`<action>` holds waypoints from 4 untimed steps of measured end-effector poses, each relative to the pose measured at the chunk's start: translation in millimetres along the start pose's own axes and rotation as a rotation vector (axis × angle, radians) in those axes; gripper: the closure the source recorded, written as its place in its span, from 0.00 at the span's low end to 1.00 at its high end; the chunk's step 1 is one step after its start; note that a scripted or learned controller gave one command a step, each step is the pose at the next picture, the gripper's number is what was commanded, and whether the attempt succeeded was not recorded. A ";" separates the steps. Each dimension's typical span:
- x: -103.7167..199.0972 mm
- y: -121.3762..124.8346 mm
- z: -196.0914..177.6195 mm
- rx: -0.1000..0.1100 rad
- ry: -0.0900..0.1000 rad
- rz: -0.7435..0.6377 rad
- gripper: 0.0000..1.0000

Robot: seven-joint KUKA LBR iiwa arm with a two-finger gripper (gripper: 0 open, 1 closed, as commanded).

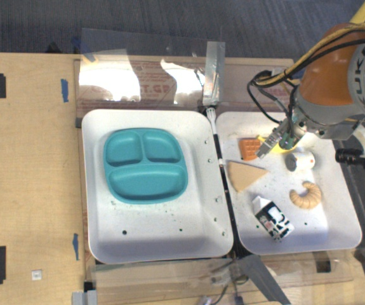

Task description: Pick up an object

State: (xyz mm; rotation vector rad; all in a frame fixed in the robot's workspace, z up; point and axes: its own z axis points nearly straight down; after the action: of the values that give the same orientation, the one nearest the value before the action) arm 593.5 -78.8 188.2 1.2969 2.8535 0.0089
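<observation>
1. Nearest to you, by the right bin's (350, 230) front edge, a small black-and-white box (273, 220) is lying at a slant, well apart from the tool.
2. A step further in, a tan croissant (306, 196) is curling toward the bin's right edge, and a beige wedge (244, 174) is lying against the left edge, its tip pointing toward the divider between the bins.
3. Past the croissant, a small white-and-grey piece (298, 161) is sitting just beside the gripper, on its front-right side.
4. At the far part of the bin, the gripper (276, 142) is hovering low, with a yellow-green bit (288, 144) showing right at it. You cannot tell from here whether the fingers are apart or together, nor whether anything is clamped.
5. The relation your next move is turning on: the orange waffle piece (250, 147) is lying just left of the gripper, toward the divider, its long axis running front to back. It looks the closest candidate; the shift needed is short and leftward.
6. The left bin (93, 234) is carrying a teal divided plate (146, 164), well away from the arm.
</observation>
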 end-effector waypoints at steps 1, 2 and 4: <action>88.6 55.4 3.7 0.009 0.005 0.437 1.00; 147.3 34.8 3.9 0.013 0.002 0.948 1.00; 234.0 52.3 -32.4 0.012 -0.004 1.684 1.00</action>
State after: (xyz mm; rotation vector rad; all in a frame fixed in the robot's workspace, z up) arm 478.7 131.8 220.0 3.0002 0.9350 -0.0036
